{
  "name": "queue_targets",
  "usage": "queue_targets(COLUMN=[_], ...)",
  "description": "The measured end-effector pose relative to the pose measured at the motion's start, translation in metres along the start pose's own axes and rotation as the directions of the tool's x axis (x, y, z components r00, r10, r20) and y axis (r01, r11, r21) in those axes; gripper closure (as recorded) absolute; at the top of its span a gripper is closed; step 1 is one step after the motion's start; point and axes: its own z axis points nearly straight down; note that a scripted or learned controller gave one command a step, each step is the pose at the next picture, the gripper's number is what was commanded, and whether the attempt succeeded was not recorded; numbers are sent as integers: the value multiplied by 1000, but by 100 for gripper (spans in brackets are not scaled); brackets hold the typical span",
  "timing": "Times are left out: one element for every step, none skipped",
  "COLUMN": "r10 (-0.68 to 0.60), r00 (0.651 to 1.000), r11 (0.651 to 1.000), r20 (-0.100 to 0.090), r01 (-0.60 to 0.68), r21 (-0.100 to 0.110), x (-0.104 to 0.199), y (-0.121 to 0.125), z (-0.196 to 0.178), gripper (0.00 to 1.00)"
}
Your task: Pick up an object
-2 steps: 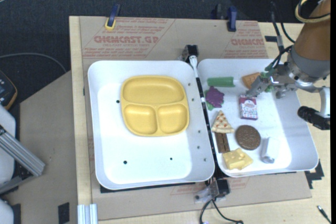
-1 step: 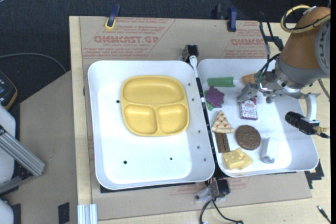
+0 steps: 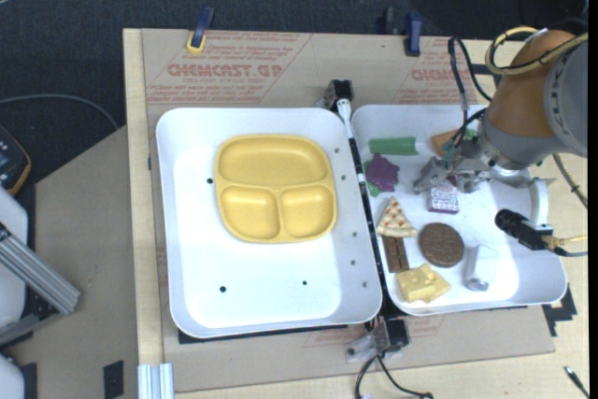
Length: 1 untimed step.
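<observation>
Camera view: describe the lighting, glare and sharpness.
Camera view: even, soft lighting; the white bins look bright, nearly washed out; the yellow tray has a mild sheen; the small toys are slightly soft; the gripper is hard to resolve.

The arm is cut off by the right edge. The orange item is partly hidden behind the gripper, and cannot be identified.

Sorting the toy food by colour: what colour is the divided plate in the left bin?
Yellow: the divided plate shows plainly in the camera view.
</observation>
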Motion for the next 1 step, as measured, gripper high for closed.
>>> queue_targets(r10=[1], r00=[1000], r11=[1000], r20=[1], r01=[-1], r21=[-5], x=[0], y=[1], z=[-13], gripper=[100])
